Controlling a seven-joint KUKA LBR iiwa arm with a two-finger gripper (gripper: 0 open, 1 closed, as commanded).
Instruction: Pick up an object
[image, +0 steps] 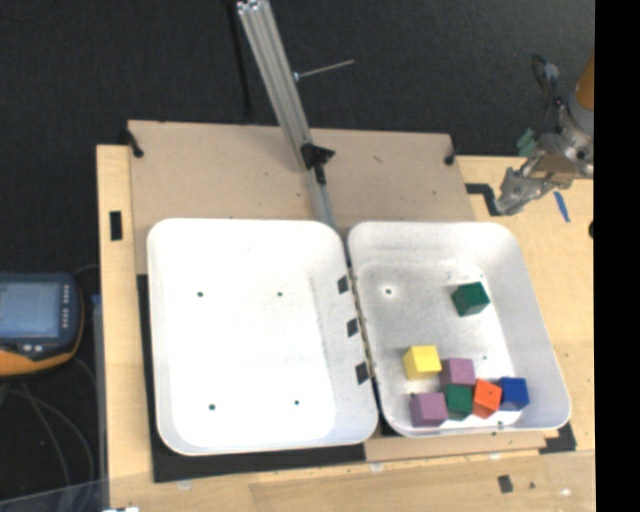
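Note:
The right bin holds several small blocks. A dark green block lies alone near its middle. Toward the front sit a yellow block, two purple blocks, a second green block, an orange block and a blue block, bunched together. My gripper hangs at the upper right, beyond the bin's far right corner and well apart from every block. Nothing shows between its fingers.
The left bin lies beside the right one. A slanted metal pole rises behind the bins' shared edge. A small screen device sits off the bench at the left. Brown board lies behind the bins.

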